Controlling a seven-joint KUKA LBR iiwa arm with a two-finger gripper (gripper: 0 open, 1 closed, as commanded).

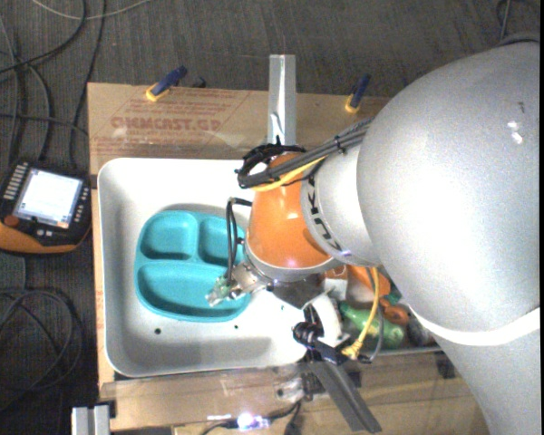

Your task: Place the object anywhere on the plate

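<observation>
A teal divided plate (177, 265) lies in the left white bin (118, 207). The grey arm with its orange band (286, 229) reaches in from the right and hangs low over the plate's right side. The gripper (223, 290) sits at the plate's lower right compartment, close to its rim. A small pale, greenish bit shows at the gripper's tip; I cannot tell whether it is a held object or part of the gripper. The arm's bulk hides the rest of the plate's right edge.
The right bin is mostly covered by the arm; green and orange objects (381, 326) peek out below it. A teach pendant (41, 205) lies left of the bench. Two clamps (166, 82) hold the board at the back.
</observation>
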